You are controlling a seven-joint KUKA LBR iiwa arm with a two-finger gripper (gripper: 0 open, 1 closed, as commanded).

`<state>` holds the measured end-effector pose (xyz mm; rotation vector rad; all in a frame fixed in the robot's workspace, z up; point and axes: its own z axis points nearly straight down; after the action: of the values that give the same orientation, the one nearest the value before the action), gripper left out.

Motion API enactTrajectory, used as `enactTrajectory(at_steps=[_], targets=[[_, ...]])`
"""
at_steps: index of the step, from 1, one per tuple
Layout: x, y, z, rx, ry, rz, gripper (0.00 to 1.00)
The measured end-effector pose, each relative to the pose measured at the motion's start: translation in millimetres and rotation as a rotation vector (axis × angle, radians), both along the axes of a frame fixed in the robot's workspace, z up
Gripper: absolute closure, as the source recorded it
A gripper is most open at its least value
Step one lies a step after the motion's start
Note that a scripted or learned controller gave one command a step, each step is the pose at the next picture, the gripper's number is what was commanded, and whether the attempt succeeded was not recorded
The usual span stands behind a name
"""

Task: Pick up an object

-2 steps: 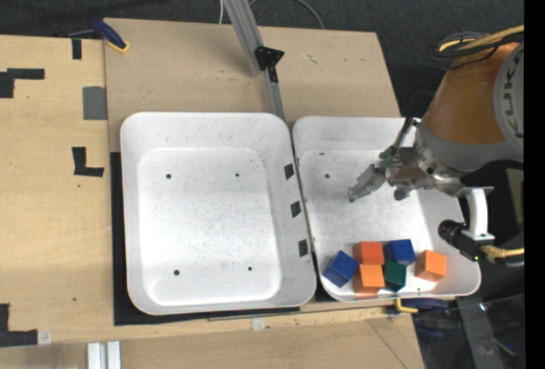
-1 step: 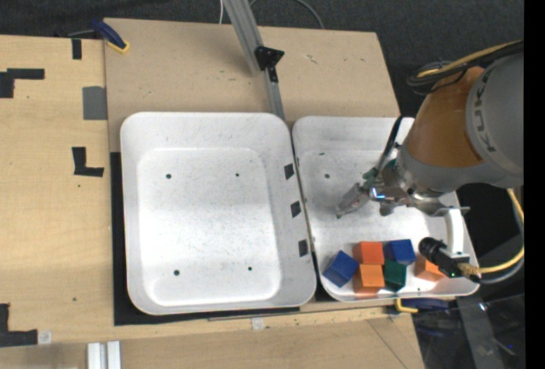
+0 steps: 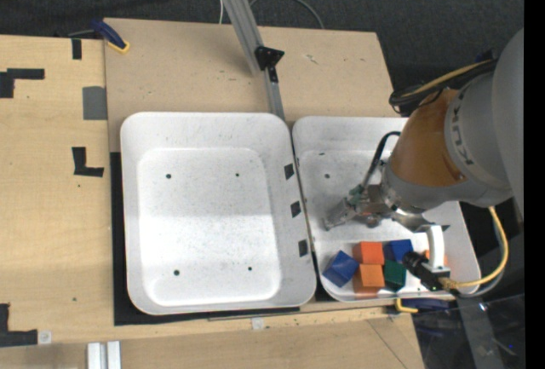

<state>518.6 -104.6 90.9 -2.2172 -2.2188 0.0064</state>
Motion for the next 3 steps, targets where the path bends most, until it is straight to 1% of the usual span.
enactTrajectory(at_steps=[1,2,3], targets=[[1,1,12,0.002,-0.002,0.001,1.0],[4,-7,70,-0.001,-0.01,0.0,1.0],[5,3,119,-0.001,-0.01,0.002,1.0]])
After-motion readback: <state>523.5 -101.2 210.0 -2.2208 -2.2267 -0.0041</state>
